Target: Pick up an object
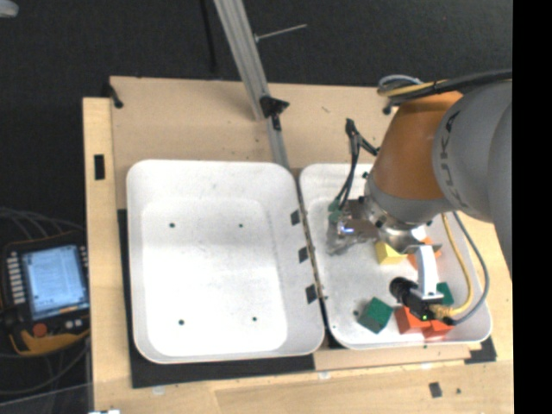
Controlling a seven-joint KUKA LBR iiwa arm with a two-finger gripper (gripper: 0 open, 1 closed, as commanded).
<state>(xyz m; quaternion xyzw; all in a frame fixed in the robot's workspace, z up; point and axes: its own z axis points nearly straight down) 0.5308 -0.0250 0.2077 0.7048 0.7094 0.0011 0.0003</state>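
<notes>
- The gripper (343,231) hangs low over the right bin (345,287), close to the wall it shares with the left bin (216,257). The wrist covers the tip from this angle, so I cannot tell how wide it stands or whether it has hold of anything.
- The nearest candidate is the yellow block (387,253), just beside the gripper and partly tucked under the wrist. I judge it small, stiff and light, with flat faces that should take a pinch across two opposite sides.
- Further out, toward the bin's near edge, a green block (373,315) lies tilted. An orange piece (405,321) sits hard against it or just beside it — I cannot tell which.
- The green block looks like the freer target, with bare bin floor on the side facing the shared wall. Its tilt, though, may let it squirt out of a squeeze unless I close across its flatter faces.
- Three things stand in the way: the shared wall near the gripper, the orange piece crowding the green block, and the arm's own bulk over the yellow block.
- The left bin lies across that wall, well apart from all three pieces.
</notes>
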